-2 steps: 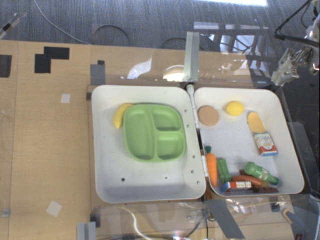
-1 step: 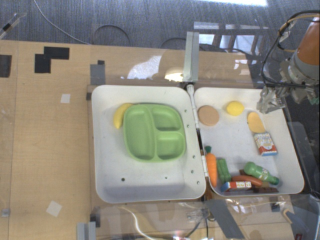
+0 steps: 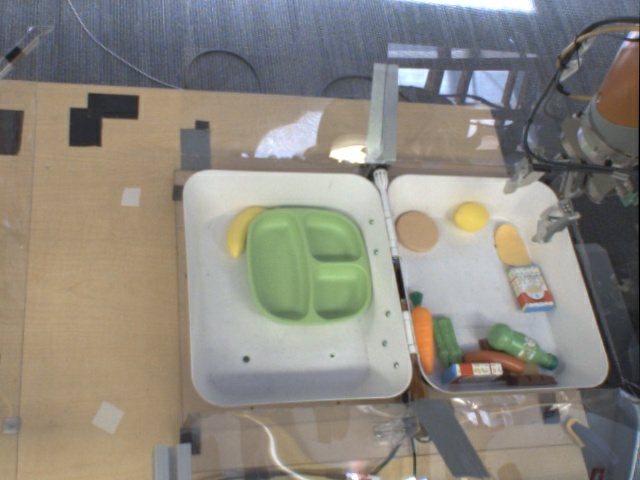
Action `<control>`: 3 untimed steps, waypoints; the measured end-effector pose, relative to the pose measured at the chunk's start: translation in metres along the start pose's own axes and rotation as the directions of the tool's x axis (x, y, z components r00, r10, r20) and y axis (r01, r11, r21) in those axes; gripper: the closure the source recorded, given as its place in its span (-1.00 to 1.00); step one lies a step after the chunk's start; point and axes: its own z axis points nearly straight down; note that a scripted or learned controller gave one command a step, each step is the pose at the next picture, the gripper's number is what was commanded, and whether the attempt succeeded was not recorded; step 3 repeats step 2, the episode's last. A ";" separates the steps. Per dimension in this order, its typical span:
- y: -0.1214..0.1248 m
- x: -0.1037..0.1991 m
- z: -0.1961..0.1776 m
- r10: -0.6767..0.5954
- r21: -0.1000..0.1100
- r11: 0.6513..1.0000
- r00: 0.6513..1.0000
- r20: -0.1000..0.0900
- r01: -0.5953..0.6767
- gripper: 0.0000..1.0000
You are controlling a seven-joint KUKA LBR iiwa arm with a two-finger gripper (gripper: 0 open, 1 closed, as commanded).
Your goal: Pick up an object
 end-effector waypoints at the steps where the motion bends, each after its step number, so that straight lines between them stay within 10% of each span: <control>1: 0.007 0.028 0.108 0.172 0.002 0.985 0.985 0.002 -0.172 -1.00; 3: 0.022 0.087 0.116 0.244 0.001 0.970 0.970 0.001 -0.244 -1.00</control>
